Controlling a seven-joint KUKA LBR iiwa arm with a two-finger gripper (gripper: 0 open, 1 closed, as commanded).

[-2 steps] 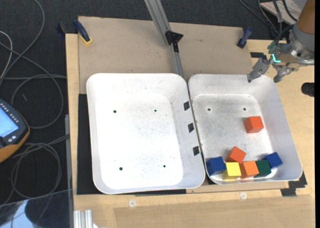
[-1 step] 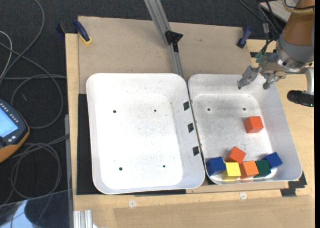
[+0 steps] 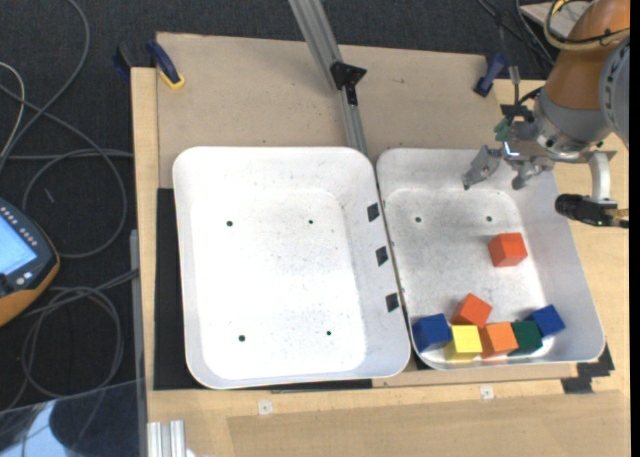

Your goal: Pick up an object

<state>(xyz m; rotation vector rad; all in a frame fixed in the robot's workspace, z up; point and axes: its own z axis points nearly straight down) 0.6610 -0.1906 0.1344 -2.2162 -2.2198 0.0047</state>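
Note:
My gripper (image 3: 497, 174) hovers over the far edge of the right bin (image 3: 440, 225), its two fingers spread apart and open with nothing between them. An orange block (image 3: 508, 248) lies alone in the middle right of that bin, below and slightly right of the gripper. Along the bin's near edge sits a cluster: a blue block (image 3: 431, 330), a yellow block (image 3: 466, 339), an orange block (image 3: 475, 309), another orange block (image 3: 497, 337), a green block (image 3: 526, 334) and a second blue block (image 3: 547, 320).
The left bin (image 3: 200, 245) sits beside the right one, joined by black clips. A slanted metal bar (image 3: 320, 35) crosses the back of the bench. Blue clamps (image 3: 490, 73) hold the board's far corners. Cables and a handheld pendant (image 3: 20, 255) lie off the left.

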